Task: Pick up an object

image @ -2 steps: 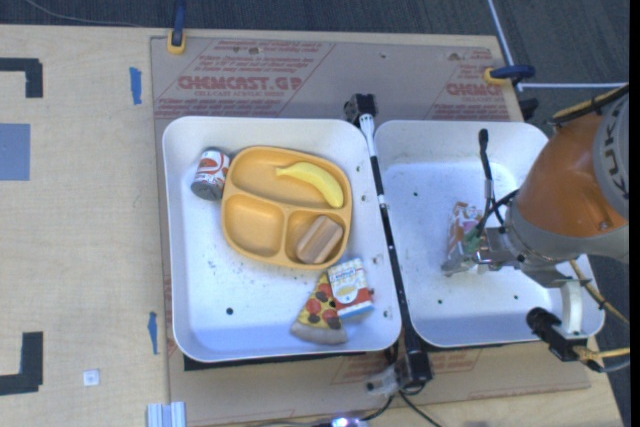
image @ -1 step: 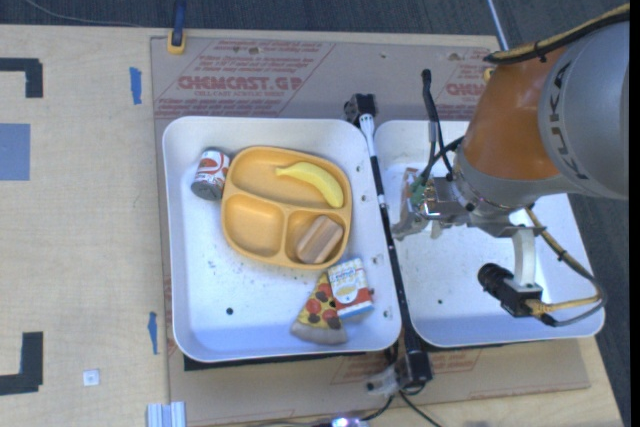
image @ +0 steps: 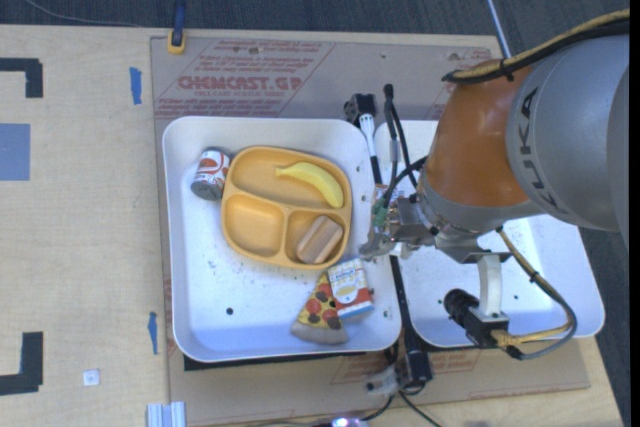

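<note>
The arm (image: 520, 145) reaches in from three o'clock, its orange band over the seam between the two white bins; the end effector (image: 385, 240) hangs at the left bin's (image: 190, 245) right rim, and whether it is open or has hold of anything I cannot tell, since the wrist hides it.

The candidates all lie in the left bin: a yellow divided plate (image: 262, 215) at its centre, with a banana (image: 312, 180) in the twelve o'clock compartment and a brown bread-like piece (image: 318, 238) in the four o'clock one; a small can (image: 209, 173) touching the plate at nine o'clock; a small carton (image: 349, 282) and a toy pizza slice (image: 320, 313) at five o'clock, overlapping each other.

The carton looks the nearest target, just below the end effector at about seven o'clock of it; to do the pick well, I would centre over the carton alone, clear of the pizza slice and of the bin's rim, descend straight, and close across its narrow sides; a grasp straddling both items would likely slip.
</note>
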Motion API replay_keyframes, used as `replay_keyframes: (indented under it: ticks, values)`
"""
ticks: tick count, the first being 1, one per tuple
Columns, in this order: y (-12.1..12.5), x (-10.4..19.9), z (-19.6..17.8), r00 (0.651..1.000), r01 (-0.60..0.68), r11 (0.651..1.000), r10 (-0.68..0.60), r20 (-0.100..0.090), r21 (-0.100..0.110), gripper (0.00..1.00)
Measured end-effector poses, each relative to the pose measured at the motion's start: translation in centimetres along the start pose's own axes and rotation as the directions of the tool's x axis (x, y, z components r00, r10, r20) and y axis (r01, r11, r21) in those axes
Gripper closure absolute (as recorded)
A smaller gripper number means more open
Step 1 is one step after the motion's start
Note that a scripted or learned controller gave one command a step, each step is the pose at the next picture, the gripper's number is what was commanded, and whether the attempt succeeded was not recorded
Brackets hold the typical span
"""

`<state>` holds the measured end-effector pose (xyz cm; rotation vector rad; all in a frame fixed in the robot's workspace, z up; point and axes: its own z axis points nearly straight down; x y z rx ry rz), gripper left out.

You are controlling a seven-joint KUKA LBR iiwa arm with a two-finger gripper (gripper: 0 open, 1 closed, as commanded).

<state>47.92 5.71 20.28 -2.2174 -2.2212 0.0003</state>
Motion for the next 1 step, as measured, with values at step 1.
replay_keyframes:
  ticks: [1]
  values:
    - [1.29,-4.93,-0.37,1.0,-0.002,1.0,0.002,0.003,-0.004,1.0]
